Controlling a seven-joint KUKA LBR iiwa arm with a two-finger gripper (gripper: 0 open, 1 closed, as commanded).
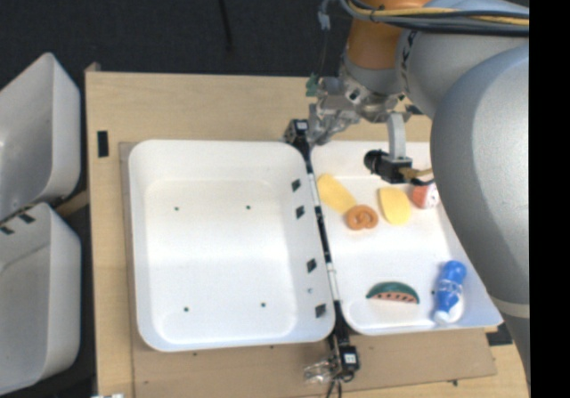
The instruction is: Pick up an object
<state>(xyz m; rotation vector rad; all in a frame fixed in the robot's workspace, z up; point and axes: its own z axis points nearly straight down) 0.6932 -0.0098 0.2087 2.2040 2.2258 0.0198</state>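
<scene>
Though slanted, yellow block (336,193) lengthwise up-left.

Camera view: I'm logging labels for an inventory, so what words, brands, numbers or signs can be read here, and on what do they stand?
None can be read.
Blue bottle: its white lower part may carry a label, but it is too small and blurred to read.
Watermelon slice, the other toys, and the right bin: no lettering to be seen.

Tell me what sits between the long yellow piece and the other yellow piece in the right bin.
In the camera view, a small brown ring-shaped piece sits between the long yellow piece and the other yellow piece, slightly nearer the camera than both.
</scene>
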